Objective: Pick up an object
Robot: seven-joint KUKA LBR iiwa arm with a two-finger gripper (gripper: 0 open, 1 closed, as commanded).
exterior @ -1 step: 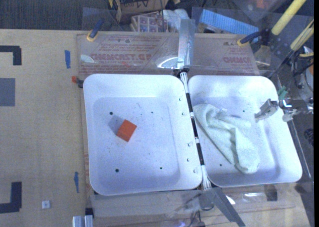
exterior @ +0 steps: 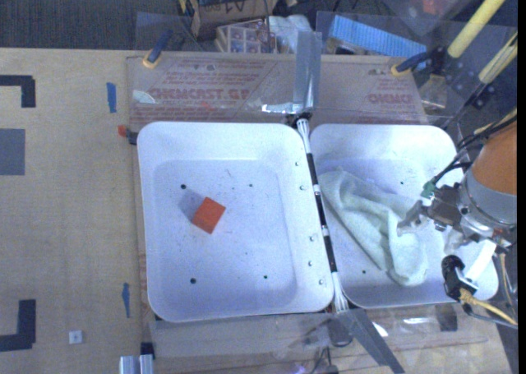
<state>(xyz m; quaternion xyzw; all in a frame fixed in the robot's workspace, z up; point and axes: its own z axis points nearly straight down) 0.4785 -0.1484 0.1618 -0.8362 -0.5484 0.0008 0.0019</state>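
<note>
— Where are we with the pick?

— Early, by our reading. Our gripper [exterior: 411,220] sits low over the right bin [exterior: 386,138], at the edge of the pale cloth [exterior: 370,220] lying crumpled across that bin's floor. We judge this to be the approach or the first contact with the cloth, not a lift.

— Do we have hold of it?

— We cannot tell. The gripper's tip is small and blends into the cloth, so how far it is open is unclear, and nothing is plainly seen in its grasp.

— And the other candidate?

— An orange block [exterior: 209,215] rests on the floor of the left bin [exterior: 164,142], well apart from us.

— What does the next move call for?

— If the cloth is the target, a firm pinch on a raised fold, then a straight lift; soft fabric may slip.

— The arm's pose?

— It reaches in from the right, its orange band [exterior: 500,163] above the wrist, which is bent down towards the cloth.
</note>
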